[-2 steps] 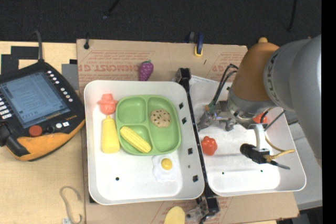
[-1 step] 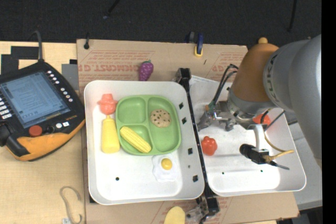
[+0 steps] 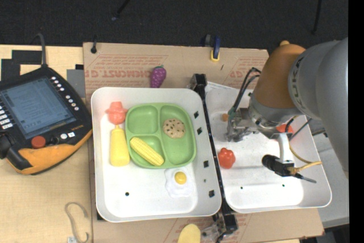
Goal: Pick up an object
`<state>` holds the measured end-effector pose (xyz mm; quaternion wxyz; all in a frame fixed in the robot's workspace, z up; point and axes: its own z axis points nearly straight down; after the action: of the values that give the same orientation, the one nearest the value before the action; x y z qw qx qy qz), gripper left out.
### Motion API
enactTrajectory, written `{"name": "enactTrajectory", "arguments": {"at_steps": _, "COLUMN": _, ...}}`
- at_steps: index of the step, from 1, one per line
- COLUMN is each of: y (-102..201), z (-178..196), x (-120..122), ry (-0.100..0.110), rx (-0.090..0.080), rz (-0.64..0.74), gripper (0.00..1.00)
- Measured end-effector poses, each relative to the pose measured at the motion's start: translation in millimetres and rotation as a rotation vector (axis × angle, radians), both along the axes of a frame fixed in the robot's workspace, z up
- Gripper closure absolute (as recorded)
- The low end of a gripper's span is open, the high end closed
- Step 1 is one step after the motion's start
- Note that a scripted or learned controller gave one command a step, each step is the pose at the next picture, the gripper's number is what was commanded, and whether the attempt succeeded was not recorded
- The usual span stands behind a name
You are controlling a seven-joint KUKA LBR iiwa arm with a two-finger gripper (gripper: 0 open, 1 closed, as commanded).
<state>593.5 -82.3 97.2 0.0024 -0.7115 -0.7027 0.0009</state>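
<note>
My gripper (image 3: 235, 132) hangs low over the upper left part of the right bin (image 3: 296, 197), below the orange band of the wrist (image 3: 278, 79). A red toy tomato (image 3: 226, 157) lies on the bin floor just below and left of the gripper, apart from it. A small orange piece (image 3: 226, 117) sits at the gripper's upper left. A red thing (image 3: 283, 128) peeks out behind the wrist on the right, mostly hidden.
The left bin (image 3: 108, 190) holds a green divided plate (image 3: 185, 148) with a cookie (image 3: 173, 128) and a corn cob (image 3: 147, 151), plus a yellow bottle (image 3: 118, 146), a pink toy (image 3: 115, 113) and a fried egg (image 3: 180, 179). Purple grapes (image 3: 158, 75) lie behind the bins. A teach pendant (image 3: 40, 116) rests at left.
</note>
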Motion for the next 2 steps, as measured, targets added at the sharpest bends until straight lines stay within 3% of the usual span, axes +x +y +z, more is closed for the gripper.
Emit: {"name": "enactTrajectory", "arguments": {"at_steps": 2, "y": -17, "z": 98, "x": -12, "ry": -0.006, "rx": -0.002, "rz": 0.007, "gripper": 1.0}}
